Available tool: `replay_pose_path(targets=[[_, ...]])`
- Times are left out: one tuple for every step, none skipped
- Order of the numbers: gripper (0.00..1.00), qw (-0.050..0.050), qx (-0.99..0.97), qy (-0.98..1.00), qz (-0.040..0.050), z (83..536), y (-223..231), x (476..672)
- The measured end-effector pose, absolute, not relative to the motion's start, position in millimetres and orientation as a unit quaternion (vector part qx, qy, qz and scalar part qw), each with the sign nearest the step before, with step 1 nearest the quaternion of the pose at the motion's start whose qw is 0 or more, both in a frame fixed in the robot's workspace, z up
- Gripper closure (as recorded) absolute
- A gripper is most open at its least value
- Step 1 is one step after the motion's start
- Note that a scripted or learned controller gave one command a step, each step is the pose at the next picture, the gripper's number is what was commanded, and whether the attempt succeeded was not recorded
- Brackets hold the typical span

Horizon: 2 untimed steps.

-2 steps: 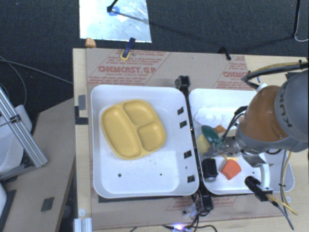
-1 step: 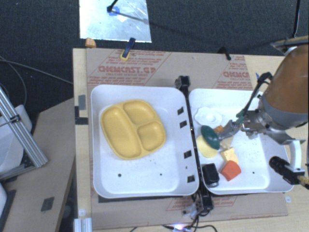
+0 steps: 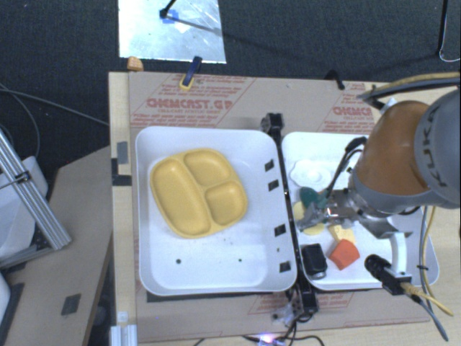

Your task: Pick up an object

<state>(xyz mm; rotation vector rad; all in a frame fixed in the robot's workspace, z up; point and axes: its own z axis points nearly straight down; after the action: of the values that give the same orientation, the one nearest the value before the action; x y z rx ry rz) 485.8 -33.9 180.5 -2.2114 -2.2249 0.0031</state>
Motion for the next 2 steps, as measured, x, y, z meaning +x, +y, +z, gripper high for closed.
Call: replay_pose_path(targets=[[0.0, -0.001, -0.703, -0.711, -0.0031, 222.6, 19.6, 488.0], [1.0, -0.002, -0.705, -0.709, -0.0026, 231.7, 16.0, 488.8]])
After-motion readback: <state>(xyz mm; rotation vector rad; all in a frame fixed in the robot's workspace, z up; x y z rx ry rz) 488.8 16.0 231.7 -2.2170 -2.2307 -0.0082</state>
